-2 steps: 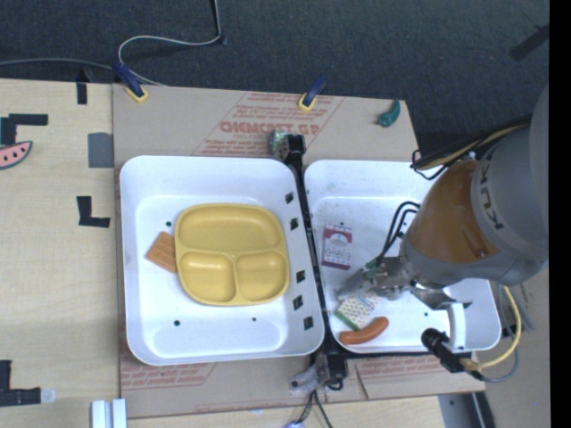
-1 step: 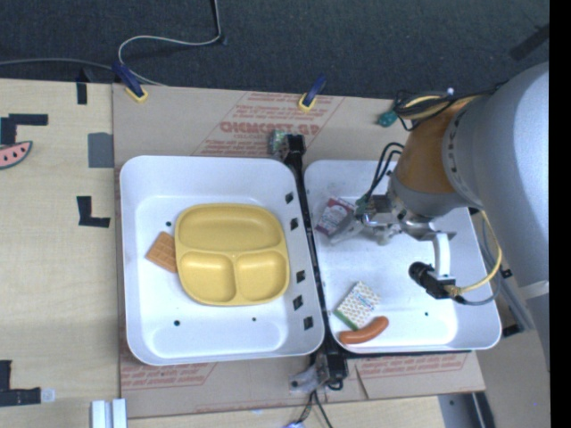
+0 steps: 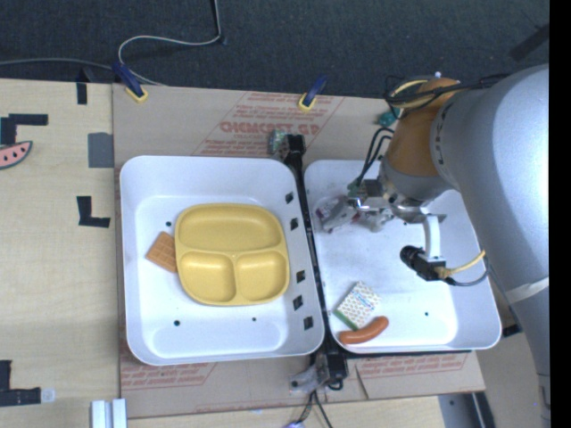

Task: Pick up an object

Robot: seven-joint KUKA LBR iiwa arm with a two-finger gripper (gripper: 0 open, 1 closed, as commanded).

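A worktop (image 3: 53, 239) carries two white bins side by side. The left bin (image 3: 143, 328) holds a yellow divided plate (image 3: 234, 252) with a tan cracker (image 3: 162, 252) tucked at its left edge. In the right bin (image 3: 464, 324), a checkered packet (image 3: 359, 305) and a red sausage (image 3: 364, 330) lie near the front. The arm's hand (image 3: 335, 212) hovers low at that bin's far left; whether it is open or closed cannot be told.

Two white bins, left (image 3: 143, 328) and right (image 3: 464, 328), are sitting side by side on cardboard (image 3: 223, 123) that is lying over a wooden bench (image 3: 53, 266), while a cable (image 3: 169, 43) is trailing across what looks like dark carpet (image 3: 357, 16) behind.
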